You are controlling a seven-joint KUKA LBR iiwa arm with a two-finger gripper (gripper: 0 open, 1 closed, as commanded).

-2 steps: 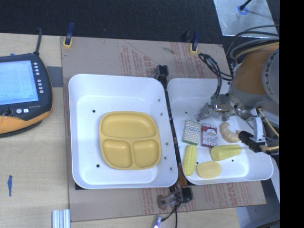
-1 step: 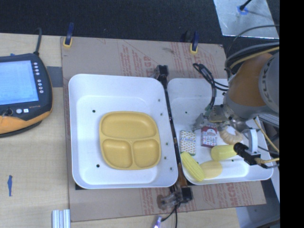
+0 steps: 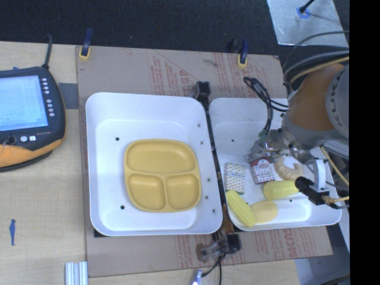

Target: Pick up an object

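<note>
My gripper point(image 3: 265, 151) hangs low over the right bin point(image 3: 237, 114), at the end of the grey and orange arm reaching in from the right. Just below it lies a small red and white packet point(image 3: 262, 171), very close to it. A patterned pale packet point(image 3: 235, 177) lies to the left of that. A curled tan piece point(image 3: 289, 170) sits to the right, with a yellow oblong piece point(image 3: 279, 189) under it. A corn cob point(image 3: 240, 208) and a pale yellow piece point(image 3: 265, 211) lie along the bin's front edge.
The left bin point(image 3: 104, 159) holds a yellow divided plate point(image 3: 161, 174). A tablet-like pendant point(image 3: 27, 114) rests on the bench at far left. Clamps point(image 3: 243, 52) stand at the back edge of the cardboard sheet.
</note>
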